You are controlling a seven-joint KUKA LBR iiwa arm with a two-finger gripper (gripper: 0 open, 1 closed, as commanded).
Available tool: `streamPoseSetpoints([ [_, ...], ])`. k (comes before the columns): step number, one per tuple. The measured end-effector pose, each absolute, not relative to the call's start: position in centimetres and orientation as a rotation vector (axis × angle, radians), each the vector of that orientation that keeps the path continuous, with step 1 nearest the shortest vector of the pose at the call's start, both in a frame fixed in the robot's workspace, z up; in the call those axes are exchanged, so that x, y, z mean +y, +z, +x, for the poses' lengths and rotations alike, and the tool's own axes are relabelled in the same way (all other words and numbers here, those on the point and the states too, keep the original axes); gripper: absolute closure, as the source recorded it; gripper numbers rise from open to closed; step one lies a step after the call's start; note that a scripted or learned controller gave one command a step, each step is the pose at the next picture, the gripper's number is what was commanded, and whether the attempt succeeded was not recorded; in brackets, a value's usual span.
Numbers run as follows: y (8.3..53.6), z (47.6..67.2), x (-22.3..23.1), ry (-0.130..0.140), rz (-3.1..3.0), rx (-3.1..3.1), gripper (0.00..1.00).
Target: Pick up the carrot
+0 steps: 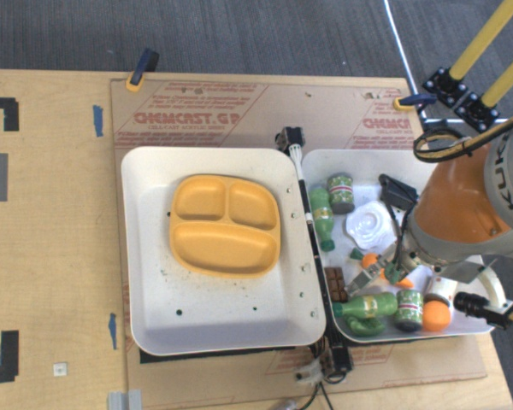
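Several small items crowd the right bin [363,336] in the camera view: green bottles [321,213], a white lid [368,225], an orange ball [437,314]. The gripper [392,267] hangs low among them; whether it is apart or together I cannot tell. The carrot [370,261], a small orange piece, lies just beside it. With neighbours so close, a grab could likely nudge the carrot aside or catch a bottle instead.

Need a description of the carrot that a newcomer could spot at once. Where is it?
Look in the right bin, the cluttered one beside the bin holding the yellow divided plate. Near its middle, just below the clear plastic cup lid and under the gripper, lies the carrot. It is small and orange with a green top, unlike the round orange fruit or the green bottles.
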State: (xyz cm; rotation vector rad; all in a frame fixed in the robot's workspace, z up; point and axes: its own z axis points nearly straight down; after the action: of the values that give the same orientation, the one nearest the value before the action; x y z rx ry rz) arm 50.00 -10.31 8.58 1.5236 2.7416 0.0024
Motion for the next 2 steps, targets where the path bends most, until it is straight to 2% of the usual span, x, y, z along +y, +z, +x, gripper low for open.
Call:
streamPoseSetpoints([
  [1, 8.6, 50.0, -10.3, 0.002, 1.524, 2.742, 0.00],
  [2, 8.5, 51.5, -11.0, 0.001, 1.940, 2.470, 0.00],
])
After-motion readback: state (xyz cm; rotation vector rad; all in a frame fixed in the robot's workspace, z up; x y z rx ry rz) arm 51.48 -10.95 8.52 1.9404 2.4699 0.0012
